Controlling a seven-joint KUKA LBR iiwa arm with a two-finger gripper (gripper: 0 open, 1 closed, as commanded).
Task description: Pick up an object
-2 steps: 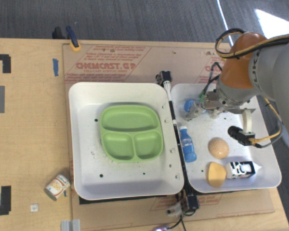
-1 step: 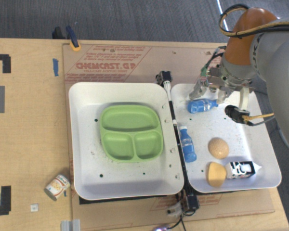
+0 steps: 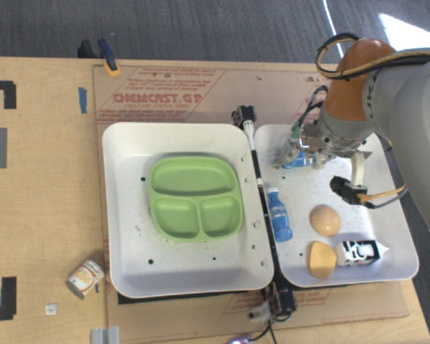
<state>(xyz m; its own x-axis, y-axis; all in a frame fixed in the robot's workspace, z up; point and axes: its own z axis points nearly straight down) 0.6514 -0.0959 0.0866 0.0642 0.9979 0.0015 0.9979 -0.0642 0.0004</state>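
While the gripper (image 3: 295,156) is hung over the right bin's (image 3: 401,260) far-left corner, nothing is seen lifted; grip state indeterminable.

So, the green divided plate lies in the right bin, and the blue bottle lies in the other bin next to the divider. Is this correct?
Not quite. The camera view shows the green divided plate in the left bin, not the right one. The rest holds: the blue bottle lies in the other bin, the right bin, close beside the divider between the two.
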